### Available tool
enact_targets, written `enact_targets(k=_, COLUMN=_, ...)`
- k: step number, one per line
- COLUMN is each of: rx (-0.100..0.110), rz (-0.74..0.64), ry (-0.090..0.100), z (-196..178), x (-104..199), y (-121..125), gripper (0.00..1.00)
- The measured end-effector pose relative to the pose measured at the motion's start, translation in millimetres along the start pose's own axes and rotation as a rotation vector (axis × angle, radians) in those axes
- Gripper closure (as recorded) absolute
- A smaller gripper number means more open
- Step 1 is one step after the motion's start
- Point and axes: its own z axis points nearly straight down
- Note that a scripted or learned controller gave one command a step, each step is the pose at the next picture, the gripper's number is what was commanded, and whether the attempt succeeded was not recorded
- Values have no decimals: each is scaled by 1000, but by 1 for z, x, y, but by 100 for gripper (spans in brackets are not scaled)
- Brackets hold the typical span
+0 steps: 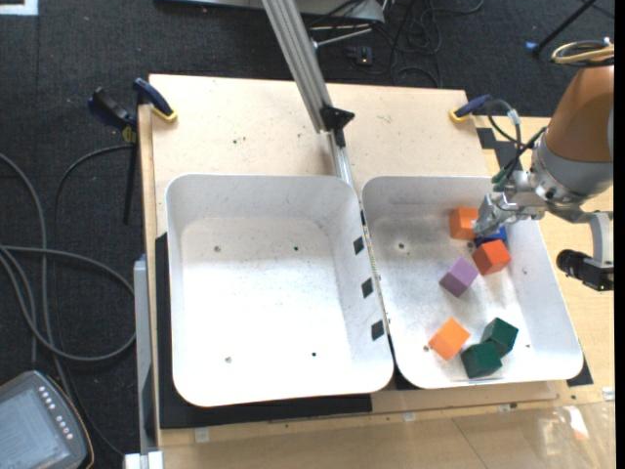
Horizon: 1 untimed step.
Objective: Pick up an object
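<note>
Objects for the pick all lie in the right-hand shallow white plastic bin [415, 301], and the left-hand white bin [264, 291] beside it holds none, so any attempt has to happen on the arm's own side. Nearest the camera, two dark green blocks [490, 348] sit touching each other against the bin's near wall, with a light orange foam cube [449, 339] just beside them; crowded together like that, they would probably be awkward to take singly. Further in, a small purple cube [458, 277] stands apart with free space around it. Beyond it a red-orange block [491, 255] lies just under the gripper [490, 225], and another orange block [463, 223] sits just to the gripper's left. The gripper is down at the level of these blocks, which suggests it is working on this far cluster. A patch of blue [494, 234] shows at its tip, but whether that is a block or part of the tool is unclear. Whether the gripper is spread, pressed together or pinching anything cannot be told, since its tip is small and merges with the blocks around it. The grey and orange arm [583, 125] is cut off by the frame. At the far end, a slanting aluminium post [293, 37] rises over the wooden bench [254, 125].
</note>
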Motion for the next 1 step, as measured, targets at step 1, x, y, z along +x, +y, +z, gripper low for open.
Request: enact_targets(k=1, rx=-1, rz=-2, ry=0, z=-55, x=-3, y=12, gripper=100)
